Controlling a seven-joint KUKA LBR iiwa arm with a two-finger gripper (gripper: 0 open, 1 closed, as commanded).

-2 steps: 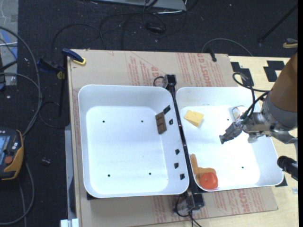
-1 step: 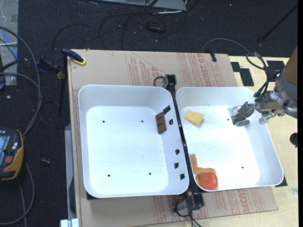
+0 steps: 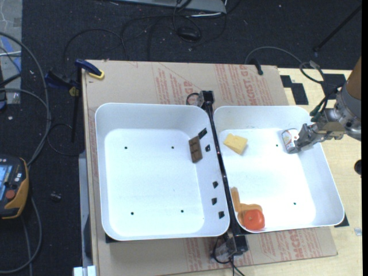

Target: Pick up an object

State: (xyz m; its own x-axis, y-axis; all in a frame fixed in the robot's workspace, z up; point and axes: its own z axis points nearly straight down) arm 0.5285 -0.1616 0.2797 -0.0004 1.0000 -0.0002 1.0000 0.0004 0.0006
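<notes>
My gripper (image 3: 296, 142) hangs over the upper right part of the right bin (image 3: 322, 171), reaching in from the right edge of the view. A small white object with a red patch (image 3: 288, 135) lies right at its tip, touching or nearly touching it; I cannot tell whether it is held. A pale yellow block (image 3: 235, 143) sits in the same bin's upper left. At that bin's bottom left corner rest a red ball-like object (image 3: 253, 218) and an orange piece (image 3: 237, 200).
The left bin (image 3: 109, 154) holds a brown block (image 3: 195, 150) against its right wall. A black divider (image 3: 216, 160) runs between the bins. Both stand on a cardboard sheet (image 3: 149, 79). Cables and a blue-yellow clamp (image 3: 89, 69) lie beyond it.
</notes>
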